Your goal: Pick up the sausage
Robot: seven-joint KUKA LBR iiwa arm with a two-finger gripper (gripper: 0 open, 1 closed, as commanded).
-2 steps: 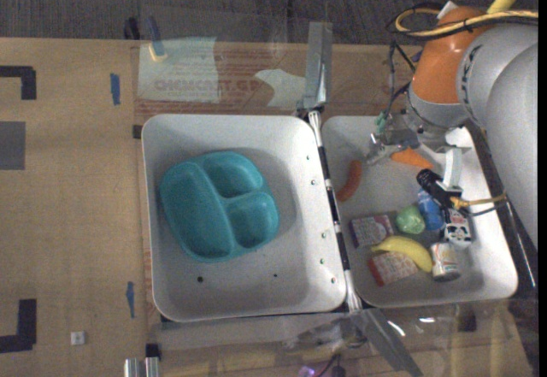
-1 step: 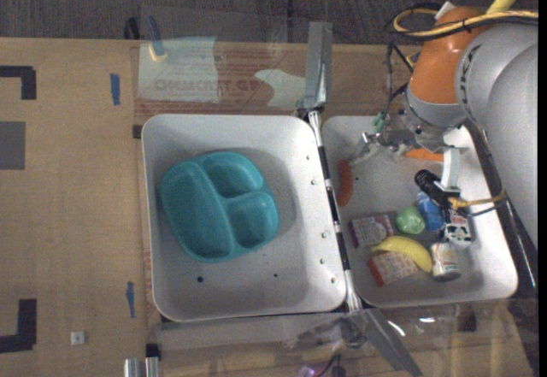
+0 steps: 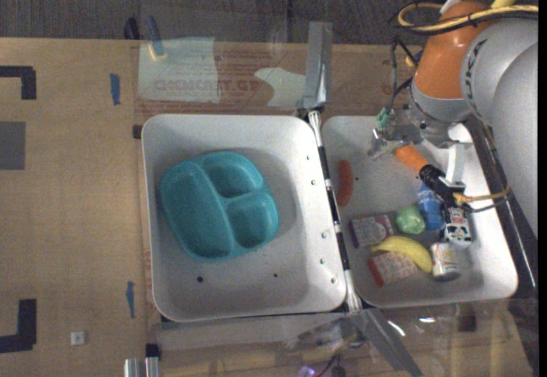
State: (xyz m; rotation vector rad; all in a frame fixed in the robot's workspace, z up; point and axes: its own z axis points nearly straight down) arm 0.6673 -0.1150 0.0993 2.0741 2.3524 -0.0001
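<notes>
Camera view
Landmark: the right bin (image 3: 504, 277), the white one next to the left bin (image 3: 171, 298); all places below are given from it.
Sausage (image 3: 344, 182): a red-orange, long piece lying flat on the floor of the right bin, close to its left wall, in the upper half. It points roughly along that wall. Nothing touches it.
Arm (image 3: 479, 67): grey with an orange band, it comes in over the upper right corner of the right bin.
Gripper (image 3: 386, 138): it hangs over the upper part of the right bin, to the right of the sausage and a little higher in the picture, apart from it. The fingers are too small and dark to read, so the opening cannot be told. No object is seen between them.
Carrot (image 3: 410, 156): an orange piece just beside the gripper, under the wrist.
Banana (image 3: 407, 250): yellow, in the lower middle of the right bin, near two small packets.
Green item (image 3: 410, 220): round, in the middle of the right bin, above the banana.
Can (image 3: 444, 262): near the lower right wall of the right bin.
Plate (image 3: 219, 204): teal, with three compartments, in the left bin, well apart from the right bin's things.
</notes>
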